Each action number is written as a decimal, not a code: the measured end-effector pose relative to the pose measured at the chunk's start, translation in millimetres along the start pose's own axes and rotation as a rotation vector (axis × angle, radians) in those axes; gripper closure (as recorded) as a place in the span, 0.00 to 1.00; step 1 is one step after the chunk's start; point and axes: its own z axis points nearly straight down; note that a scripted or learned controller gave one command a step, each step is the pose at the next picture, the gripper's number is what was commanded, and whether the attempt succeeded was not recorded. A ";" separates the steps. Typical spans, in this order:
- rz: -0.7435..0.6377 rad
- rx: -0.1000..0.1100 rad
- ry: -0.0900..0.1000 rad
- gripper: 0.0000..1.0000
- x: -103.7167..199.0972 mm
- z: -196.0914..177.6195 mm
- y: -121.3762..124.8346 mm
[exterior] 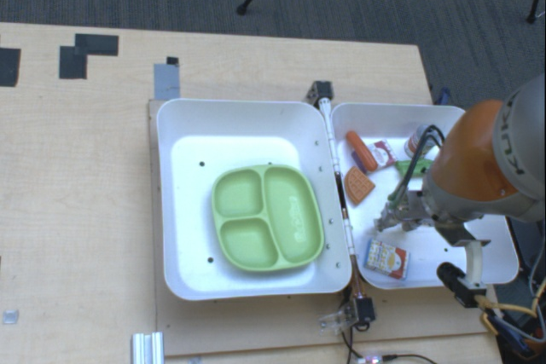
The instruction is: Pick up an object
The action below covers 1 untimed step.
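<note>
The right bin [367, 122] holds several small items: an orange-red stick [361, 151], a brown waffle-like cracker [359, 185], a small red and white packet [381, 153], a green piece [406, 168] and a small printed box [386, 258] near the front. My arm comes in from the right, its orange band [467, 159] over the bin's right half. The gripper [397, 217] hangs low over the bin floor, just above the printed box and right of the cracker. Its fingertips are hidden from this angle.
The left bin [183, 183] holds a light green three-compartment plate [267, 217]. A metal divider [334, 175] runs between the bins. Cables [358, 315] lie at the front edge of the bench. Dark tape patches [85, 54] mark the bench at far left.
</note>
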 end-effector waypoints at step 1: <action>-0.004 0.019 0.011 1.00 72.4 -85.9 3.0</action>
